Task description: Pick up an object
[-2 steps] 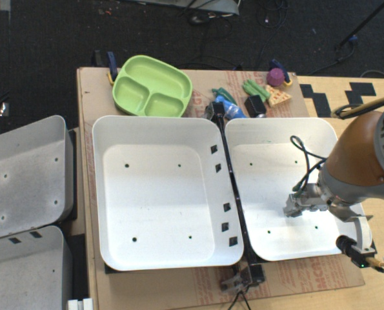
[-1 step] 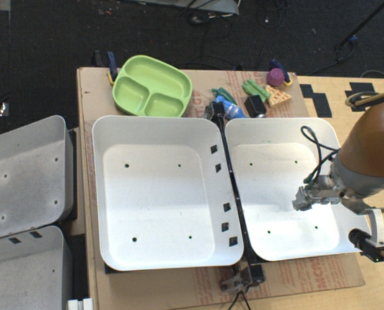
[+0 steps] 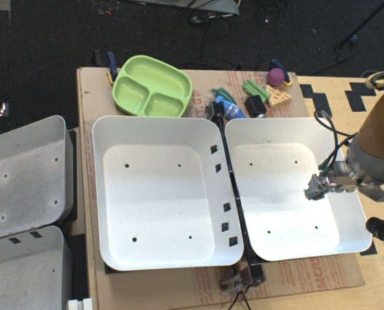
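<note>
Gripper (image 3: 315, 190) over right bin (image 3: 346, 237), finger state unclear. Nothing between fingers. Toys (image 3: 264, 94) heaped beyond bins, on bench by green tray (image 3: 151, 88). Best: reach toward pile, descend straight onto one piece.

My grey two-finger gripper (image 3: 315, 191) hangs over the right shallow white plastic bin (image 3: 288, 134), near its right wall; whether my fingers are parted cannot be determined. The left shallow white plastic bin (image 3: 154, 129) sits just beside it on the tan wooden bench (image 3: 321, 89). Behind the bins lie a lime-green divided plastic tray (image 3: 151, 86), a purple ball (image 3: 277, 76), and a cluster of small green, blue and black items (image 3: 243, 102).
</note>
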